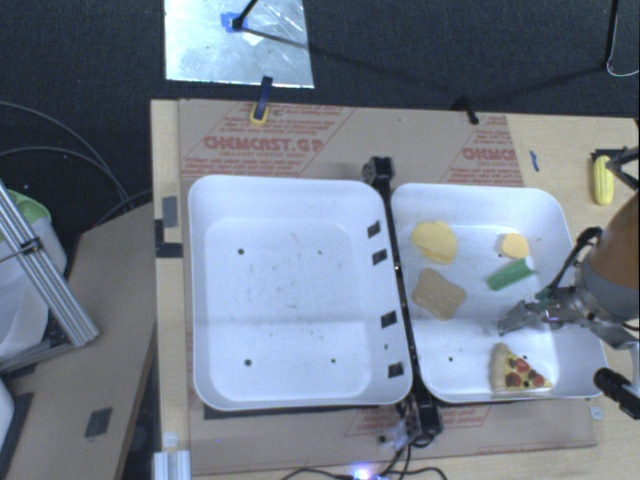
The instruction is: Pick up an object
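Pizza slice point(518, 370) lies nearest the camera, at the front edge of the right bin point(470, 203). Just behind it the gripper point(522, 315) hangs over the bin floor, its fingers spread and nothing between them. Further back sit a tan bread slice point(438, 293) and a green stick point(510, 275), well apart. Beyond them lie a round yellow piece point(435, 240) and a smaller yellow piece point(514, 245). The left bin point(215, 203) stands beside

Dark carpet floor point(450, 28) surrounds the wooden bench point(330, 133); a shiny metal sheet point(238, 28) lies beyond it.
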### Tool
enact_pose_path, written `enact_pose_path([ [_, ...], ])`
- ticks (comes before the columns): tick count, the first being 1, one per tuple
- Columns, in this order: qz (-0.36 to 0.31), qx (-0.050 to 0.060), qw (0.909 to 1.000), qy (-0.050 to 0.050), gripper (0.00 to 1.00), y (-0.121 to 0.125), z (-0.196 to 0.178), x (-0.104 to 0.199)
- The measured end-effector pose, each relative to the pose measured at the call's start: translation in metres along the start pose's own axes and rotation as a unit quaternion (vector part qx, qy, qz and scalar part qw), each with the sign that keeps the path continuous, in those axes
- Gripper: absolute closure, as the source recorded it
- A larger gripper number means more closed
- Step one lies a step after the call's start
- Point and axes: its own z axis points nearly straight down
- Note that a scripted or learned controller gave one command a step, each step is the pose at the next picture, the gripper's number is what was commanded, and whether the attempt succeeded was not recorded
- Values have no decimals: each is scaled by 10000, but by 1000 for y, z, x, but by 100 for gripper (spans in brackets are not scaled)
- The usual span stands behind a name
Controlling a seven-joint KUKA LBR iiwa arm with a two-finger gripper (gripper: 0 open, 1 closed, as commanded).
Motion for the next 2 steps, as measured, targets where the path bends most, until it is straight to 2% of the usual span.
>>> enact_pose_path([
  [1, -20, -10, 10000, -4, 0, 45, 14, 1],
  [2, 16, 25, 10000, 8, 0, -3, 15, 0],
])
